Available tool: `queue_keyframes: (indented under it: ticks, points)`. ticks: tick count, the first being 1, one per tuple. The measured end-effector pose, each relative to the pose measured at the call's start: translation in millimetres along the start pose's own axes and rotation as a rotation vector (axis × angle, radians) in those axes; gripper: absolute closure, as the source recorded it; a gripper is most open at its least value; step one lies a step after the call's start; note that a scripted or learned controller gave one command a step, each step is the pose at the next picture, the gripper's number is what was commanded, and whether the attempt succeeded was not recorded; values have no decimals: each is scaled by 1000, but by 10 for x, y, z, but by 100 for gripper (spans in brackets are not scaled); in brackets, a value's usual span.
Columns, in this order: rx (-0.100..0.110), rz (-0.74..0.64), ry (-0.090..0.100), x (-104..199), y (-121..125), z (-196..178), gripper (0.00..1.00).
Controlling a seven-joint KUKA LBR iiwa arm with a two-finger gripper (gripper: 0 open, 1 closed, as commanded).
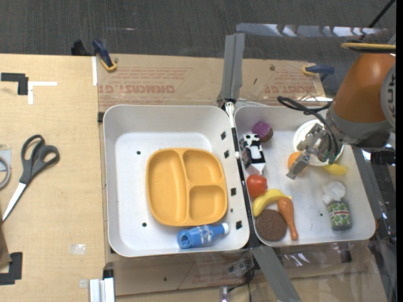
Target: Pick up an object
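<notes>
Hovering in the right bin (362, 231), the gripper (302, 162) had its 2 fingers slightly parted and holding nothing, just beside an orange fruit (295, 160); closing off-centre risked nudging it away ungrasped.

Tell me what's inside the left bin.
The left bin holds a yellow divided tray, its three compartments bare, and a blue bottle lying on its side at the tray's near edge. The bin floor beneath the tray is covered.
</notes>
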State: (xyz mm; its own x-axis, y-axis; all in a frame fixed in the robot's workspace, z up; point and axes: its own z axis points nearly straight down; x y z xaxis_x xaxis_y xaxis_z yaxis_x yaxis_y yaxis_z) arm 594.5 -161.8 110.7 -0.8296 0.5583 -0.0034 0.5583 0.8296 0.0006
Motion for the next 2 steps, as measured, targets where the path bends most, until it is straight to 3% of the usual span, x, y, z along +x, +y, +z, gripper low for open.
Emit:
queue_keyframes:
  ticks: [1,2]
  points:
    - [-1,81,0,-54,239,180,0]
    - [-2,78,-5,-67,244,75,100]
